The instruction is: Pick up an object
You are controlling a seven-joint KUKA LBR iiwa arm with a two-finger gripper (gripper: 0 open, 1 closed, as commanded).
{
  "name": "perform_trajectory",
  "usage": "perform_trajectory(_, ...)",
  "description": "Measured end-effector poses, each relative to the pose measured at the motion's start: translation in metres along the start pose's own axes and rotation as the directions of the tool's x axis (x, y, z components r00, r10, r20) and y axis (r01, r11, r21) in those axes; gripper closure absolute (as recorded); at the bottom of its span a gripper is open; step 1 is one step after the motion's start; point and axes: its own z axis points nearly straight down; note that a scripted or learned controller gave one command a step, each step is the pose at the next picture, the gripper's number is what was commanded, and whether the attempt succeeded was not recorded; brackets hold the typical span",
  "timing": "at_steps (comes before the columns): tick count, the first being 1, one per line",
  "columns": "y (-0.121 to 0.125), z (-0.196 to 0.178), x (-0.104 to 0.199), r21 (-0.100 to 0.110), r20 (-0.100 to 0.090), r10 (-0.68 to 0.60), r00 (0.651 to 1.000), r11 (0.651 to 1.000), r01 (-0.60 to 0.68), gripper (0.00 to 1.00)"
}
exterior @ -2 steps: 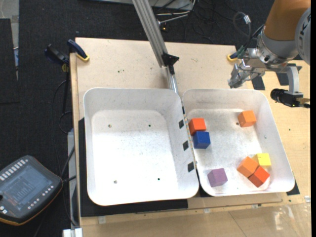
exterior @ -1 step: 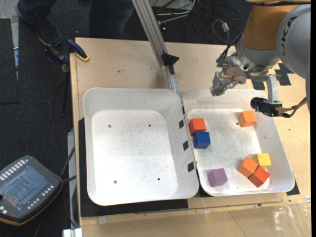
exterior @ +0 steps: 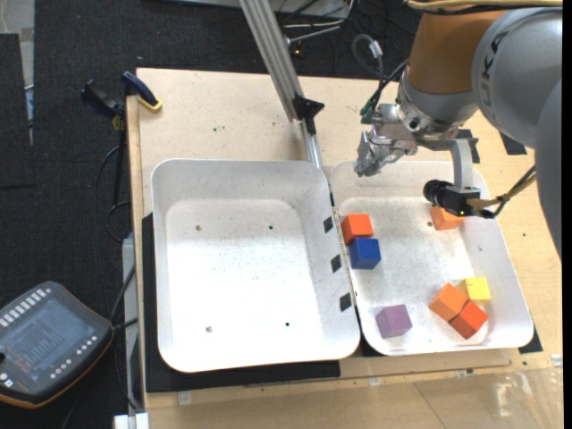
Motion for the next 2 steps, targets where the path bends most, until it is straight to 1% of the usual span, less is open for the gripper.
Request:
perform_trajectory(1, -0.023, 0.009, 0.054, 0.002, 0.0, 0.0, 1.0, 1.0, 0.0, 1.0)
perform_trajectory(2, -0.043, 0.018, 0.102, 0.003, 0.001, 0.0, 1.0, 1.0, 0.0, 1.0)
